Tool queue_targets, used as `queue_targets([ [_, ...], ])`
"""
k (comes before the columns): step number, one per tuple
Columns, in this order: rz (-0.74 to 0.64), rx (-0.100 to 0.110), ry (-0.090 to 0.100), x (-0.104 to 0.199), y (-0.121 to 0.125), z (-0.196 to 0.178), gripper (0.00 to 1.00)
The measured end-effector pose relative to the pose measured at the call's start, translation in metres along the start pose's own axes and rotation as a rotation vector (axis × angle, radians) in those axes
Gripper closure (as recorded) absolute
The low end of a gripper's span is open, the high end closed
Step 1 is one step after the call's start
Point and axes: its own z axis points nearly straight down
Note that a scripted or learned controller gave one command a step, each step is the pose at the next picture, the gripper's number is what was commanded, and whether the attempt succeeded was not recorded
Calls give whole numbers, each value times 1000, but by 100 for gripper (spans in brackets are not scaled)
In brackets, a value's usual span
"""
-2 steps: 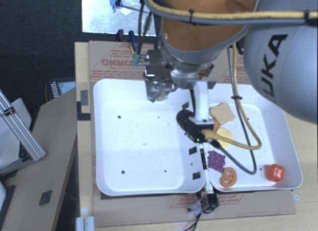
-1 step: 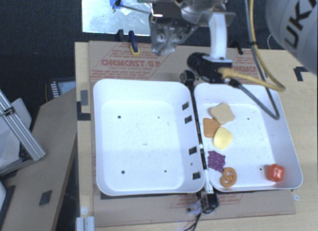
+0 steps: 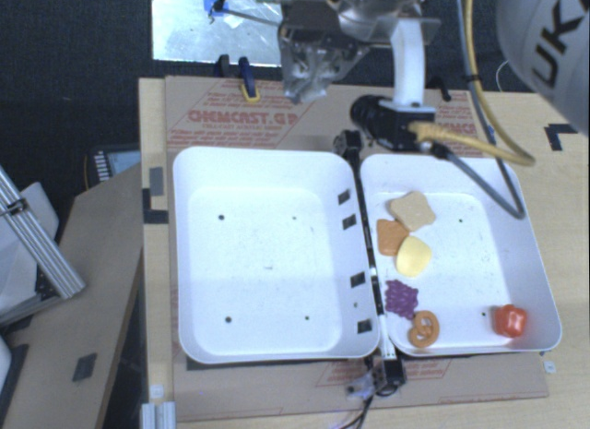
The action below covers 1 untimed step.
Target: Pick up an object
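camera view: gripper (image 3: pixel 304 81) hangs above the worktop's (image 3: pixel 479 113) far edge, its state i cannot tell, while the toy food pieces (image 3: pixel 411 233) lie in the right bin (image 3: pixel 530 261), nearer the camera and rightward of it.

Below the jaws, two smooth white plastic bins (image 3: pixel 267 164) with a faint gloss, on a matt brown cardboard sheet (image 3: pixel 212 118) with red print, and up beside them a shiny, wrinkled metal plate (image 3: pixel 198 3), near the dull grey metal gripper (image 3: pixel 309 81).
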Motion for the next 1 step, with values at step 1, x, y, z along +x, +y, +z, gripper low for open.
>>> queue_targets([
  [1, 2, 4, -3, 4, 8, 10, 100],
])
